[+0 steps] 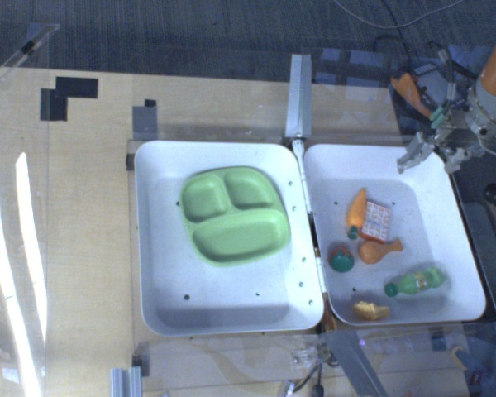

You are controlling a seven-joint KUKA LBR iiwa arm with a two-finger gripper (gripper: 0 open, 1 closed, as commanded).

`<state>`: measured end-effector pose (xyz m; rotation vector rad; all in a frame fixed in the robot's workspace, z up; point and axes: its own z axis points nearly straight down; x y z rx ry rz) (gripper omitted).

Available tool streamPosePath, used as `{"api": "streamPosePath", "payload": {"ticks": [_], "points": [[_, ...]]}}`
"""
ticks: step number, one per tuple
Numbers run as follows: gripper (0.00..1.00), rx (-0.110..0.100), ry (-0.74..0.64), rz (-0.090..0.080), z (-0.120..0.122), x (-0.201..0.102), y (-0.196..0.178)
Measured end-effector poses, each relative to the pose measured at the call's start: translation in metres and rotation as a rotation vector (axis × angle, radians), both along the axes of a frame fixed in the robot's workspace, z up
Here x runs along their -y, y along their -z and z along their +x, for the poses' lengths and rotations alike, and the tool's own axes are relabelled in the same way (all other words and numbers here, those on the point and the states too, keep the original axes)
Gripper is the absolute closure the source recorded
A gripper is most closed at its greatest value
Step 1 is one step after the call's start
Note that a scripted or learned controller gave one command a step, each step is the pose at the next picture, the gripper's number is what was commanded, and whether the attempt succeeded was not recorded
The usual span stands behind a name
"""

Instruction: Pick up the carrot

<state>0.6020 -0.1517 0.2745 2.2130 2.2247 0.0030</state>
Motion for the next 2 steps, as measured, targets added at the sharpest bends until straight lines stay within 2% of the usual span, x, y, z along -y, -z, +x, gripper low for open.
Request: {"api": "streamPosePath", "payload": {"ticks": [1,2], "points": [[0.00,0.008,0.053,0.000,-0.002,0.016,0.169],[0.00,0.009,-0.025,-0.001,0.010,-0.054,0.185]]}}
